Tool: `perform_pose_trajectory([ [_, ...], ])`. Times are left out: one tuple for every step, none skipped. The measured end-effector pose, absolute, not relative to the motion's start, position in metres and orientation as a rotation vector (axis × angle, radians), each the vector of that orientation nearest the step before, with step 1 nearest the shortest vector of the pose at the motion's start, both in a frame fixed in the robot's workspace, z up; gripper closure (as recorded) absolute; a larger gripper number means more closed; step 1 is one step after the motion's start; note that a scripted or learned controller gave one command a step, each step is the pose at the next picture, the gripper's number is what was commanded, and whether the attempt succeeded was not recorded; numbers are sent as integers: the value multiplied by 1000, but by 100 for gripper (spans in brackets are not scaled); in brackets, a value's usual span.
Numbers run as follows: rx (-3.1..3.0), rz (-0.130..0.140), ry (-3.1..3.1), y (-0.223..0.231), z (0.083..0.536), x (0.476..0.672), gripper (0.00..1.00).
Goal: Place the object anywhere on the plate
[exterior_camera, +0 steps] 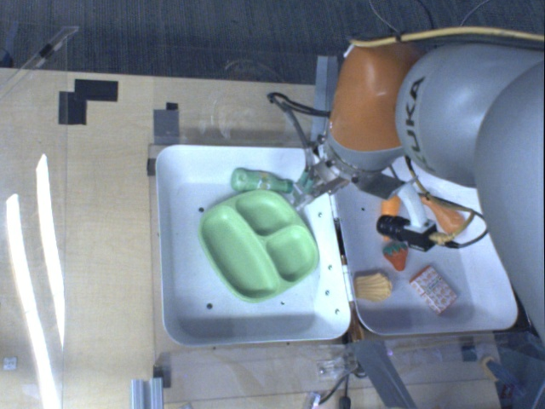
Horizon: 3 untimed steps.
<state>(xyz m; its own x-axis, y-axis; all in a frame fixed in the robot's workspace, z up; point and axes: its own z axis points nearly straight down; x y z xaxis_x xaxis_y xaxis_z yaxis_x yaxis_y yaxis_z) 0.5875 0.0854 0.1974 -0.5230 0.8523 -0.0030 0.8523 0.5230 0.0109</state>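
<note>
Where the camera view looks down on the table [85,228], a small clear green bottle [260,180] is seen lying on its side in the left bin [179,313], touching the far rim of the green divided plate [258,244], with the tool [308,183] at its cap end. Whether the tool is apart or together cannot be told. The bottle is judged light, stiff and slippery, prone to roll, best taken across its body.
</note>
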Motion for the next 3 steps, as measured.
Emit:
perform_pose_trajectory([
  [1580, 6, 2709, 75, 186, 663, 100],
  [1261, 6, 2870, 32, 215, 570, 100],
  [1135, 7, 2912, -55, 370, 573, 100],
])
